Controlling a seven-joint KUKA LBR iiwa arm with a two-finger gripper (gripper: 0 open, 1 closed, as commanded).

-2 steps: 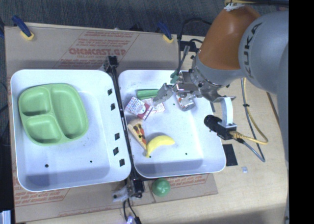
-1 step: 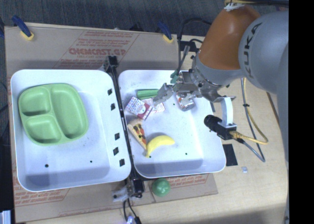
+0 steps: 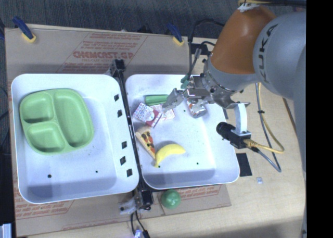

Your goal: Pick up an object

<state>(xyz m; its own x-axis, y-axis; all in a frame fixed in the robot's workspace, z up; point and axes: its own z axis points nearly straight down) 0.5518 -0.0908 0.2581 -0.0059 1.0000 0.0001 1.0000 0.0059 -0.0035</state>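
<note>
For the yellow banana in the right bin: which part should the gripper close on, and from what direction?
Grip the banana across its thick middle, coming straight down from above. It lies flat on the bin floor, curved, with bare floor on both long sides for the fingers; its tapered tip near the pizza slice looks likelier to slip.

Left bin [image 3: 31, 179]: green divided tray [image 3: 54, 120].
Right bin [image 3: 218, 164]: banana [image 3: 169, 152], pizza-slice toy [image 3: 146, 142], red-white packet [image 3: 145, 113], green stick [image 3: 156, 98].
Gripper [image 3: 182, 96]: over the right bin's far half (finger state unclear), beside the stick.
Bench front: green ball [image 3: 169, 198].
</note>
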